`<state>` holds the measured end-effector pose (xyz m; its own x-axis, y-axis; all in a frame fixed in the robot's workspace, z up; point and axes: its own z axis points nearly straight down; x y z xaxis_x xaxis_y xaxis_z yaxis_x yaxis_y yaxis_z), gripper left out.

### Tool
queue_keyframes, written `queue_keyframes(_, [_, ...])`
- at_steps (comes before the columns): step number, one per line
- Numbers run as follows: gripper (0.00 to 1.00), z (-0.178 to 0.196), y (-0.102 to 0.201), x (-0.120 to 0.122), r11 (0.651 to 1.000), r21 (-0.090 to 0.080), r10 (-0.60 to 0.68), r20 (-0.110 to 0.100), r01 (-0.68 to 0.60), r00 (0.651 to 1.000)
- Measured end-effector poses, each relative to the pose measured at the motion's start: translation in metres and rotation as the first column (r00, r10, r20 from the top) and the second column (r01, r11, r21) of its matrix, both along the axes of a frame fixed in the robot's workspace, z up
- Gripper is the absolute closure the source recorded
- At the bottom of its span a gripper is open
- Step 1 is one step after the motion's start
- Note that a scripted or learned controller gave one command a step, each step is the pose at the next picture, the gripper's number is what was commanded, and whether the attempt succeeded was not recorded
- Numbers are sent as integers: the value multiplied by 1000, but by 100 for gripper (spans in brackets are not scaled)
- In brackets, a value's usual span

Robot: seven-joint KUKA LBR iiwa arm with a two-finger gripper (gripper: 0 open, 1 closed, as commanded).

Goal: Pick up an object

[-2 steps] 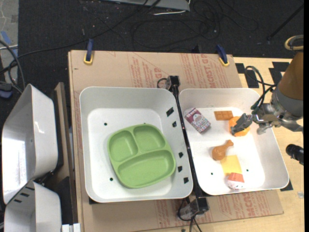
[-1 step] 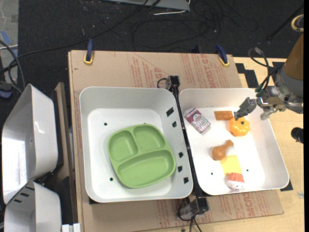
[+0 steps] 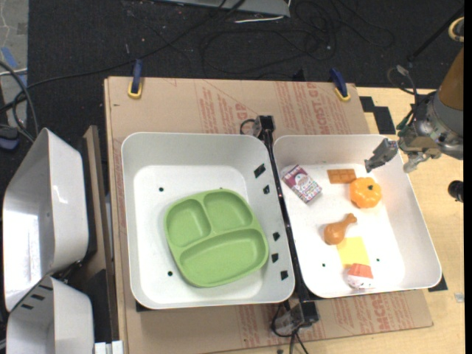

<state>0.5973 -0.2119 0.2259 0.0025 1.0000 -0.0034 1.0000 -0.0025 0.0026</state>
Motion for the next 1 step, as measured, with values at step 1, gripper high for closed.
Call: queue_keyframes(1, [0,-7,-4,5,1000,1,2,-1,-2,1000])
